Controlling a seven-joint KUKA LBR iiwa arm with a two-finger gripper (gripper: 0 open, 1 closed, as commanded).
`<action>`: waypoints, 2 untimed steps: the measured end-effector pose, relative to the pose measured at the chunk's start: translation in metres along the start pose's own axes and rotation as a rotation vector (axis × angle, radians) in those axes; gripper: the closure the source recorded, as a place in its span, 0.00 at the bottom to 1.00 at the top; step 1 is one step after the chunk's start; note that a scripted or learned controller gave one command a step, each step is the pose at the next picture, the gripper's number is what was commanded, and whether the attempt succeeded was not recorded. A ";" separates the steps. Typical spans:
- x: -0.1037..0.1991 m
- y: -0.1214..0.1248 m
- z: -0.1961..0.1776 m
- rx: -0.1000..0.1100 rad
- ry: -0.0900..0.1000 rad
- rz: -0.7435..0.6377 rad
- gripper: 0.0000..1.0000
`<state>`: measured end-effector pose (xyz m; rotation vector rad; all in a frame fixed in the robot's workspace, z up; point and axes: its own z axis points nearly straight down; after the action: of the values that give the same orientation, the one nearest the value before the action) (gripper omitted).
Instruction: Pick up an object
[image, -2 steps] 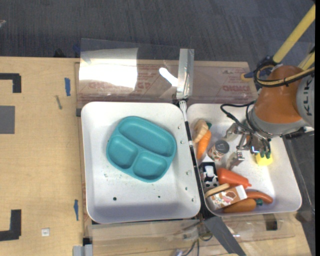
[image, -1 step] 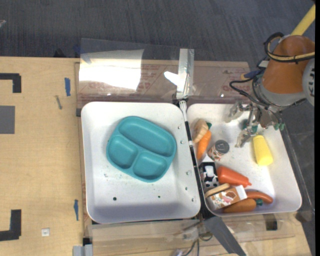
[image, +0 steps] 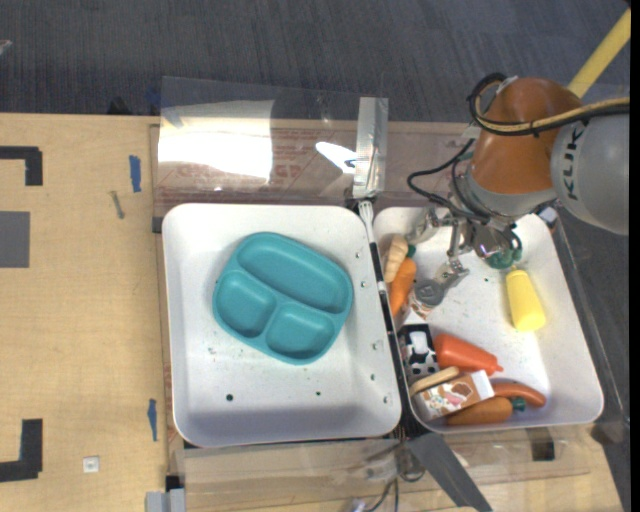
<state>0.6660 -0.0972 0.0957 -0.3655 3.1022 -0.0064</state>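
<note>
gripper (image: 462, 262) hanging low in right bin (image: 578, 345) | fingers: can't tell | yellow toy (image: 525, 299) lying just beside it

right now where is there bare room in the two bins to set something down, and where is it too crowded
Left bin: bare floor all around the teal plate, widest along the near edge and the left wall. Right bin: a small bare patch between the yellow object and the near toys. Crowded along the divider by the carrot and under the gripper.

Tool (image: 455, 262) finger state unclear; arm (image: 560, 160) cut off at right edge, hiding right bin (image: 570, 330) rear.
</note>
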 end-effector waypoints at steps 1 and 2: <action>0.080 -0.078 -0.080 -0.002 0.006 -0.246 0.00; 0.049 -0.104 0.007 -0.009 0.003 -0.192 0.00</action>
<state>0.6431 -0.2098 0.0889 -0.6618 3.0575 0.0038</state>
